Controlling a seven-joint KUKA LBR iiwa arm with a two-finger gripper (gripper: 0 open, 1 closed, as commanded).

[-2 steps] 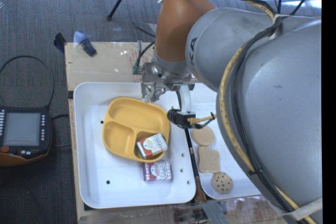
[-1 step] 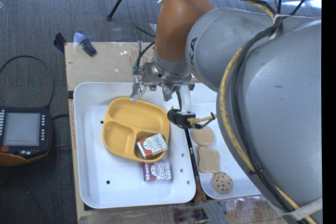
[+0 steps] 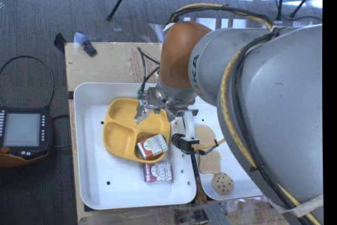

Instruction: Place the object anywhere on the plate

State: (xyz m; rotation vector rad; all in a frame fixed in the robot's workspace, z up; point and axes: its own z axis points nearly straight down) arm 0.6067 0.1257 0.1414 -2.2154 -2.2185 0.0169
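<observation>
A yellow divided plate (image 3: 122,129) lies in the left white bin (image 3: 92,187). A small orange-and-white carton (image 3: 152,146) rests tilted in the plate's lower right compartment. My gripper (image 3: 142,111) hangs over the plate's upper right part, up and to the left of the carton and apart from it. Nothing shows in the gripper. The grey arm and its orange band hide the plate's right rim and most of the right bin.
A red-and-white packet (image 3: 158,172) lies on the left bin's floor just below the plate. In the right bin (image 3: 239,195) sit a tan biscuit-shaped piece (image 3: 209,164) and a chocolate-chip cookie (image 3: 222,183). A teach pendant (image 3: 23,131) sits off the bench at left.
</observation>
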